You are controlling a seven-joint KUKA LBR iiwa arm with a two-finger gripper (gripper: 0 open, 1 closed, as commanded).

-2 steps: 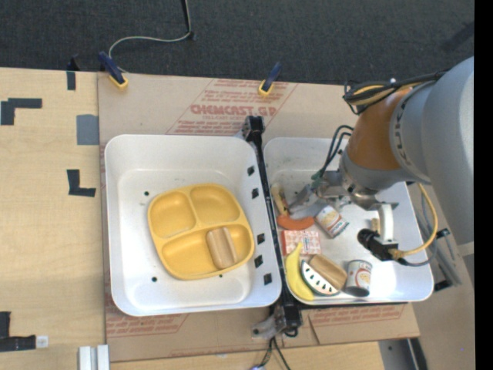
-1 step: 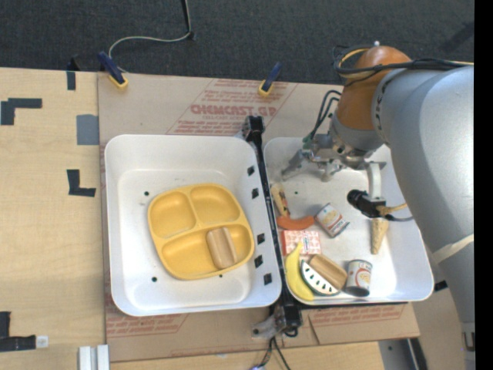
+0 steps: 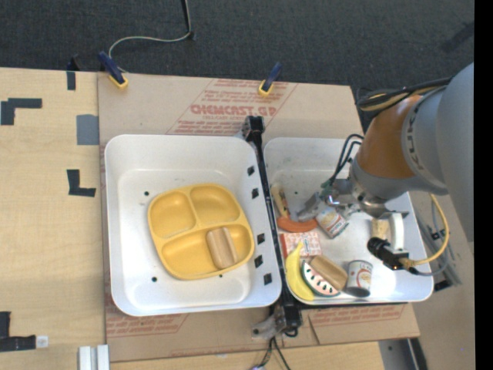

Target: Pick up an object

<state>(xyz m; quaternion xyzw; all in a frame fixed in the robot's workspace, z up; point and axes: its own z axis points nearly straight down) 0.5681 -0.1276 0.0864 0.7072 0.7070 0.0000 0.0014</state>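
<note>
Robot lab — clamped cardboard (image 3: 223, 106), bins (image 3: 123, 206)

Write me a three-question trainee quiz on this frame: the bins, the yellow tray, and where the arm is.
1. True or false: the yellow tray lies in the right bin.
2. What rests in the tray's largest compartment?
3. The arm is over which bin? A) left B) right

Key
1. False; it lies in the left bin.
2. A small brown block.
3. B; the pincer sits low among the clutter there, near a small can.
</note>
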